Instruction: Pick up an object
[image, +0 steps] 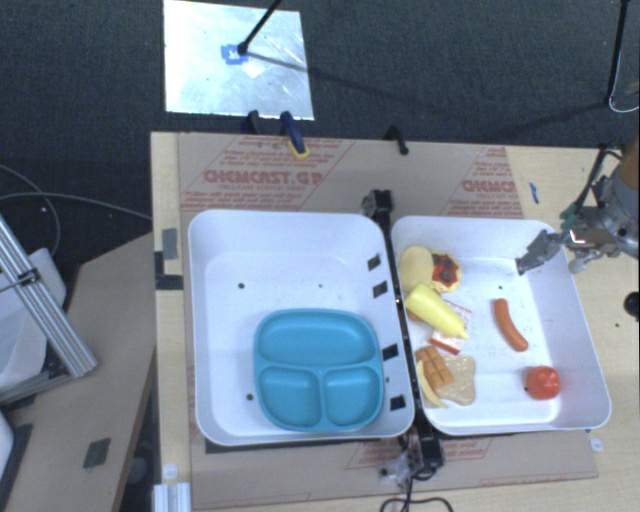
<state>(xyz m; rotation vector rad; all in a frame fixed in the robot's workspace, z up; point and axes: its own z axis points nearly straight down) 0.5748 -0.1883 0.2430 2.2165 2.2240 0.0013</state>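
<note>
The right bin (575, 300) holds toy food. An orange-red sausage (510, 325) lies near its middle, and a red tomato (541, 382) rests at the front right. Along the left wall sit a yellow piece with a red patch (432, 268), a yellow banana-like piece (435, 308) and a tan toast slice (452, 380). My gripper (552, 260) hangs over the bin's back right corner, above and right of the sausage. It is open, with nothing between its fingers (530, 254).
The left bin (215, 300) carries a blue divided plate (318, 368). A black divider with clips (392, 300) runs between the bins. Cardboard (260, 170) lies under both, with a shiny sheet (238, 58) behind it.
</note>
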